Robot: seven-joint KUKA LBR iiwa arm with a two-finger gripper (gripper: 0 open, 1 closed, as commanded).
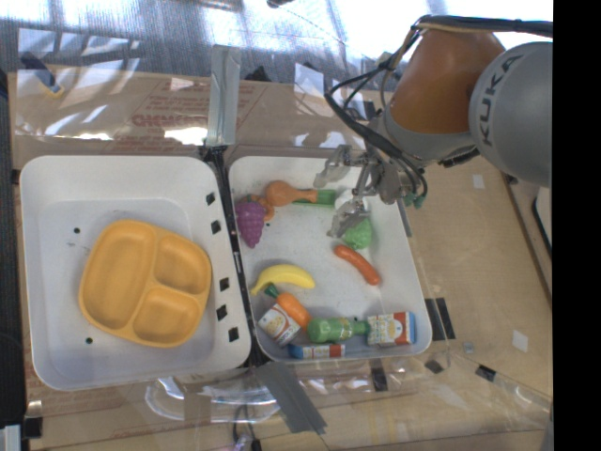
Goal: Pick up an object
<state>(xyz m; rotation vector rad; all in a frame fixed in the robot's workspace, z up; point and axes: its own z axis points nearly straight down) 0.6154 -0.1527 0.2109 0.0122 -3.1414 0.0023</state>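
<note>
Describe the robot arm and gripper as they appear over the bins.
The arm is grey with rounded casings, an orange band above the wrist and dark KUKA lettering. Black cables loop alongside. The gripper is pale metallic, with slim fingers.

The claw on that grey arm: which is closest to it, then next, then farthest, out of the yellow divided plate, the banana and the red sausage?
From the gripper:
1. Red sausage, just below it, right bin.
2. Banana, lower left, same bin.
3. Yellow divided plate, far across in the left bin.

Glossy plastic yellow tray [143,282] in a smooth white bin [56,181]; matt brown cardboard [141,111] behind.
</note>
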